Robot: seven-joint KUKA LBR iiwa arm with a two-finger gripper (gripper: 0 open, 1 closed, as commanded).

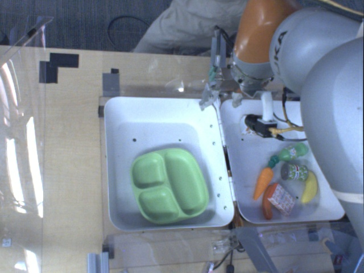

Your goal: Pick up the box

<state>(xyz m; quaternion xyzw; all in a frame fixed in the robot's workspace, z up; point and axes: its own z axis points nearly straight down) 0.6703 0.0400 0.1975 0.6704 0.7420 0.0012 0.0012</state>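
Low in the right bin lies the box, red and white, touching a carrot; a banana, a small jar and a green bottle crowd just beside it; the left bin holds a green divided tray; my pincer sits at upper centre over the bins' far rim, well apart from the box; whether it is apart or together I cannot tell.

Bright even overhead light; glare streaks on clear panel (left); soft shadows, slight blur.
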